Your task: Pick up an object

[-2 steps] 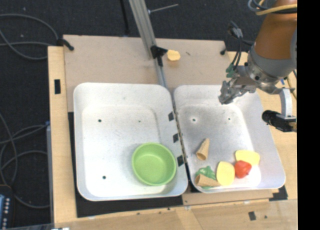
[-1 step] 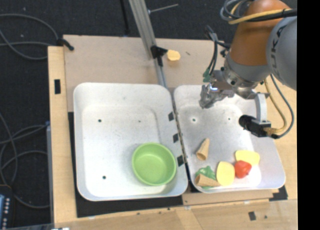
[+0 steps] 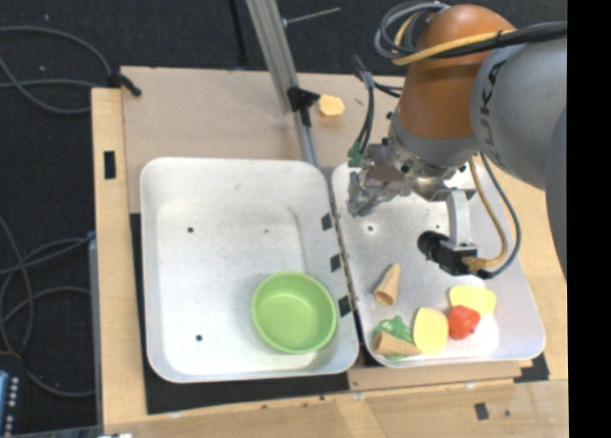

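Note:
My gripper (image 3: pixel 361 199) hangs below the orange wrist band over the far left part of the right bin (image 3: pixel 516 317). Nothing shows between its fingers. Toward the bin's near side lie a tan cone (image 3: pixel 387 283), a second cone with green trim (image 3: pixel 392 336), a yellow piece (image 3: pixel 431 328), a red piece (image 3: pixel 463 321) and another yellow piece (image 3: pixel 474 298). All of these lie nearer the front of the bin than the gripper. A green bowl (image 3: pixel 294 311) sits in the near right part of the left bin (image 3: pixel 191 198).
A slanted aluminium post (image 3: pixel 277 54) rises behind the bins. A small yellow object (image 3: pixel 331 105) rests on the bench behind the bins. A black fixture (image 3: pixel 449 253) hangs from the arm over the right bin. Cables lie on the dark floor at left.

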Tool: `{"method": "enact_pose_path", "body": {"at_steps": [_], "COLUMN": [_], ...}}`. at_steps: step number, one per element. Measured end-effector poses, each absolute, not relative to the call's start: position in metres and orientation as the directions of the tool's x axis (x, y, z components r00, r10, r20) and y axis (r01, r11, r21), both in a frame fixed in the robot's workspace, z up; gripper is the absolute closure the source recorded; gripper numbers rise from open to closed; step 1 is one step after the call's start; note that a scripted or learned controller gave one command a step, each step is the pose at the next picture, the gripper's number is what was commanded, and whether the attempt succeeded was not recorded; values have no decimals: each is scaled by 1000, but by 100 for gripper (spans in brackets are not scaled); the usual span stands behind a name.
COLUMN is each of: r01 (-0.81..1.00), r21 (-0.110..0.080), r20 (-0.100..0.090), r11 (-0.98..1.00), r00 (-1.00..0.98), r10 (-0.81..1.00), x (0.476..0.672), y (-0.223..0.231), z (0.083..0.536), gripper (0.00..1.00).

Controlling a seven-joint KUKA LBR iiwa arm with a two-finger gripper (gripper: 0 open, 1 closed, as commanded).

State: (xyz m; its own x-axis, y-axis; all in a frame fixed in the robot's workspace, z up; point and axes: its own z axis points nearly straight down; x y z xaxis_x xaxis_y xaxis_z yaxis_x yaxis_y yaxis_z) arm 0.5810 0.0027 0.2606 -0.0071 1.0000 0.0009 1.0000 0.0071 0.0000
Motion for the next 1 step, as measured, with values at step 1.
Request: {"method": "enact_pose_path", "body": {"at_steps": [1], "r01": [1000], "r21": [-1], "r20": [0], "r11": [6], "r00": [-6], "r10": [1000], "x": [580], "y": [48], "z": [245], "gripper": [100]}}
